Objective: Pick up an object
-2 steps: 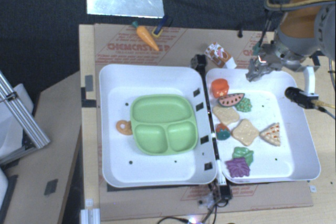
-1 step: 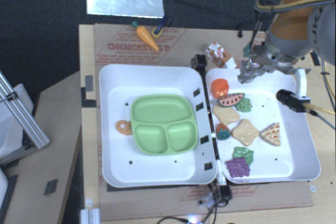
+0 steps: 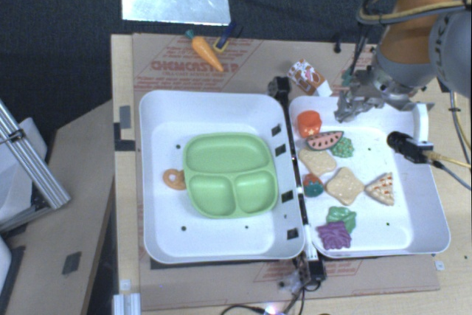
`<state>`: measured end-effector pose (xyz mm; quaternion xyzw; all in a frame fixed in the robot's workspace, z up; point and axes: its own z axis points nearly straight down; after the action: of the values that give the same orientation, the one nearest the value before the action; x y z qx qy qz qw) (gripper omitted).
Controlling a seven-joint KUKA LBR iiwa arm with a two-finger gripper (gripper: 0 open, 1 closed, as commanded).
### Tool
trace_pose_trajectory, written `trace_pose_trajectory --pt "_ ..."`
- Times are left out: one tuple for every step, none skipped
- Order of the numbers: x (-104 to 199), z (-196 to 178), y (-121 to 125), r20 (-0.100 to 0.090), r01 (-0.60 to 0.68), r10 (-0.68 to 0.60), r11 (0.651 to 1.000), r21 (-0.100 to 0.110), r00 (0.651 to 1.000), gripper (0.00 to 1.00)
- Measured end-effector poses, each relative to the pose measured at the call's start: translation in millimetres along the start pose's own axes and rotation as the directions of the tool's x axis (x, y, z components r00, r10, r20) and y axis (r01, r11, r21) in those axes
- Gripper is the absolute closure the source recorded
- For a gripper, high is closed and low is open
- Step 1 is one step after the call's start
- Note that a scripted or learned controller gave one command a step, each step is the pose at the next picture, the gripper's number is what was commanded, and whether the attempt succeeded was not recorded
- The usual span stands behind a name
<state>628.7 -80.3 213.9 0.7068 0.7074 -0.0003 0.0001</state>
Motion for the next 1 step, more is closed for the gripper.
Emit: trace_pose_trajectory --pt "-2.6 -21.3 -1.7 0.0 0.0 0.0 1.0 -0.004 1.0 1.0"
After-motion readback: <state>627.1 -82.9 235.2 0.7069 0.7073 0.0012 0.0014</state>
